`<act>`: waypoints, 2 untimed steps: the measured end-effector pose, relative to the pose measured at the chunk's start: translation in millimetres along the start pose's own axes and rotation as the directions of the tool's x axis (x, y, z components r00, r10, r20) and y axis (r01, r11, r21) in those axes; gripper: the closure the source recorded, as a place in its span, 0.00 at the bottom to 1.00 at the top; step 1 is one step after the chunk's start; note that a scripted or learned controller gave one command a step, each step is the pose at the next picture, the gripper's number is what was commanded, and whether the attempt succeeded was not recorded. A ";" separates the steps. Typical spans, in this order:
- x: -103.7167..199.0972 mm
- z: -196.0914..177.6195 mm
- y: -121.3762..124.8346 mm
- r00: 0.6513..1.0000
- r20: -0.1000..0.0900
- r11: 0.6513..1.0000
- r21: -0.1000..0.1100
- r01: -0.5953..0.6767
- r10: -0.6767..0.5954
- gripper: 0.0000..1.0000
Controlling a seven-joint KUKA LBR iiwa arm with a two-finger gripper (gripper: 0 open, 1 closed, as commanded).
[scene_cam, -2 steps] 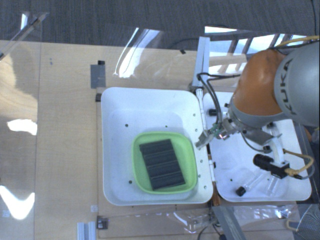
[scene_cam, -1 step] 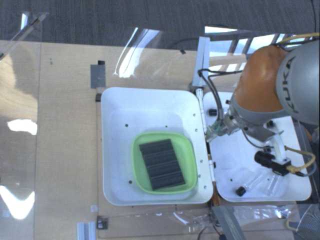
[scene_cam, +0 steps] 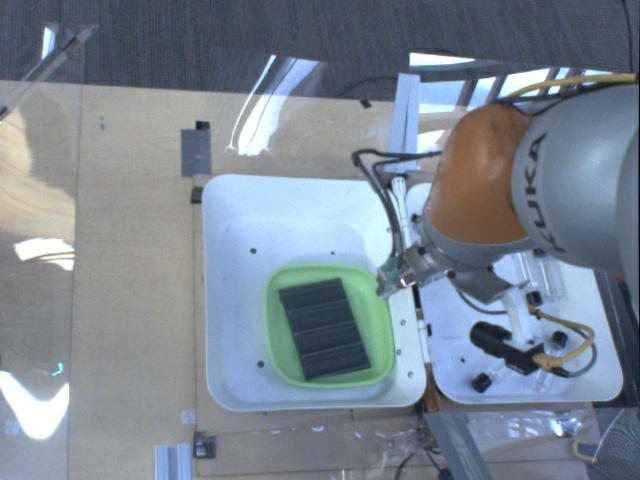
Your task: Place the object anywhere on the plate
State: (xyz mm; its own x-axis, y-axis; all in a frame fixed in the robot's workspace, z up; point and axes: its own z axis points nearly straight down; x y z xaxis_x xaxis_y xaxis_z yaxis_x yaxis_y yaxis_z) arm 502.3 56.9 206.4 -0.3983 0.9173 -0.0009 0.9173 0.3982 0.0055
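Dark grey rectangular block, its top crossed by ridged bands, lay flat on the lime-green plate, its long axis tilted slightly from the plate's sides. The block covered most of the plate's floor, so that a narrow green margin showed on all sides, widest at the left and upper edges. The plate sat in the lower middle of the left bin. Bare white floor lay open above it and to its left, while its right rim came close to the wall shared with the right bin. The arm reached in from the right and covered much of the right bin. The gripper lay largely hidden under the wrist, showing just beside the plate's upper right rim and apart from the block. Whether it was spread or closed could not be told, and nothing was seen in its grasp.
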 end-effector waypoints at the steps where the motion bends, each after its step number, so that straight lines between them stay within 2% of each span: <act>1: -0.2 0.0 -0.1 1.000 0.000 1.000 0.000 0.000 0.000 0.00; 2: 0.0 -11.1 2.2 1.000 0.001 1.000 -0.006 0.005 -0.005 1.00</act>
State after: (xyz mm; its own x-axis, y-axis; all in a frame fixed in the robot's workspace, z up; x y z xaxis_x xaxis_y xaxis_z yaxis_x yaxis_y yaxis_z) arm 504.3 57.7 217.5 -0.4024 0.9154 -0.0021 0.9154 0.4024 0.0111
